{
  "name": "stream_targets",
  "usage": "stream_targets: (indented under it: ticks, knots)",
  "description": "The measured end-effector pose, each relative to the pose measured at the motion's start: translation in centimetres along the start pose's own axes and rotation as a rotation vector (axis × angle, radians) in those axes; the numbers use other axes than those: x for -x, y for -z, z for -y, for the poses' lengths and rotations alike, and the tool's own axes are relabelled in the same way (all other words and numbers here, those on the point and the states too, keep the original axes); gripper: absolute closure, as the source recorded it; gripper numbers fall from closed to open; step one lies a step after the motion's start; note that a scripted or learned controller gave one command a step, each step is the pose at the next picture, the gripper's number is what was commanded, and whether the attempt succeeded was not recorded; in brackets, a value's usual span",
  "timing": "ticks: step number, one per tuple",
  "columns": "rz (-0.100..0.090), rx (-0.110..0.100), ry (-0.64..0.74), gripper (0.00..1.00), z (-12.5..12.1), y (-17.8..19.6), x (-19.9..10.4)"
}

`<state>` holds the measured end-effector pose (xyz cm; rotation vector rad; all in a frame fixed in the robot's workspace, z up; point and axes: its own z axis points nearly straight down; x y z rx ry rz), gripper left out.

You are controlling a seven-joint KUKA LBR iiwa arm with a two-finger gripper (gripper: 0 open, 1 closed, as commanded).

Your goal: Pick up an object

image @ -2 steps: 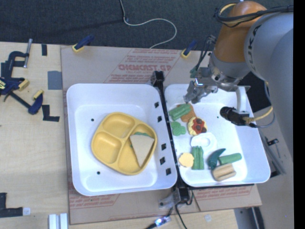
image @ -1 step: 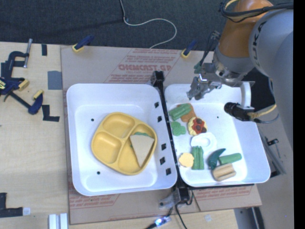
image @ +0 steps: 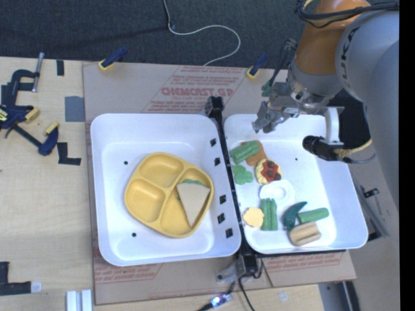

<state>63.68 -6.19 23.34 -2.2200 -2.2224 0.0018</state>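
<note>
- nearest the camera, at the front of the right bin (image: 350, 235), lies a tan bread-roll piece (image: 305, 234), with a green-and-teal toy vegetable (image: 305, 214) touching it just behind.
- further back in that bin sit a dark green bundle (image: 270, 214) beside a pale yellow piece (image: 253, 218), a white fried-egg shape (image: 275, 190), a small pizza-like piece with red spots (image: 268, 170), a light green leaf piece (image: 243, 174), and a green pepper-like piece (image: 246, 151) resting against something orange-brown.
- left bin (image: 110, 173) holds a yellow divided plate (image: 152, 196) with a sandwich wedge (image: 194, 198) in its right compartment.
- gripper (image: 266, 123) hangs over the back left corner of the right bin, above the food and apart from it; nothing shows between its fingers, which look slightly parted, though the slant makes that hard to read.
- judgement: no pick has begun. the closest candidate is the green pepper-like piece, lying just toward the camera and a little left of the fingertips.
- its long axis runs roughly left to right, tilted up at the right end, so the fingers would best close across it after a short move forward and down.
- risk: neighbours crowd it, so a descent may nudge the pizza-like piece.
</note>
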Motion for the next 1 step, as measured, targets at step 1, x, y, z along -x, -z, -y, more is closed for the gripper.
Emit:
stream_targets:
  ticks: [1]
  knots:
    - [0.002, -0.001, 0.001, 1.00, -0.60, -1.29, 0.00]
